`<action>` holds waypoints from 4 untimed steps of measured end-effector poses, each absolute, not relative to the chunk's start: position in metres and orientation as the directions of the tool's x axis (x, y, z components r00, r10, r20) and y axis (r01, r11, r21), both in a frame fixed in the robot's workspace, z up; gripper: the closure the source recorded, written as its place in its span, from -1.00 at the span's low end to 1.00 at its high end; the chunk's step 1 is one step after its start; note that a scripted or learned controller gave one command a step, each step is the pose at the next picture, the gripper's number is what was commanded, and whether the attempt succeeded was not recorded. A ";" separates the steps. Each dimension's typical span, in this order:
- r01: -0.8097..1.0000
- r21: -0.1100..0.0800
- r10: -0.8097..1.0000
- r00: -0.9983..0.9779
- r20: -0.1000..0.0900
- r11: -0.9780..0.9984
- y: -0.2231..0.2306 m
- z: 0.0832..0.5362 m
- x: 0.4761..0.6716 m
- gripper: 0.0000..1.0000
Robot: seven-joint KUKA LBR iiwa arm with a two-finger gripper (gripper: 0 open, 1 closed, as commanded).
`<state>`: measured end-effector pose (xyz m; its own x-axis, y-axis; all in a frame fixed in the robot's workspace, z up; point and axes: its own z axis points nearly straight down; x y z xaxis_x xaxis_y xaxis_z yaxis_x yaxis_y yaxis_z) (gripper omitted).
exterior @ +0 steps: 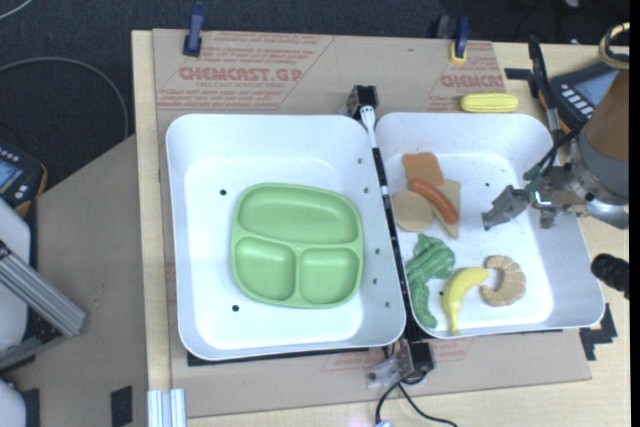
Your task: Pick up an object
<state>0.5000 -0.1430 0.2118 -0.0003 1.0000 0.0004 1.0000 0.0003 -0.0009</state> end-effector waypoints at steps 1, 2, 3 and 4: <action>1.000 -0.010 1.000 -0.001 0.004 0.001 -0.109 0.131 0.477 -1.00; 1.000 0.021 1.000 -0.004 -0.001 0.004 -0.076 0.379 0.482 -1.00; 1.000 -0.018 1.000 -0.001 0.003 0.001 -0.037 0.193 0.476 -1.00; 1.000 0.004 1.000 0.007 0.000 -0.008 -0.096 0.084 0.481 -1.00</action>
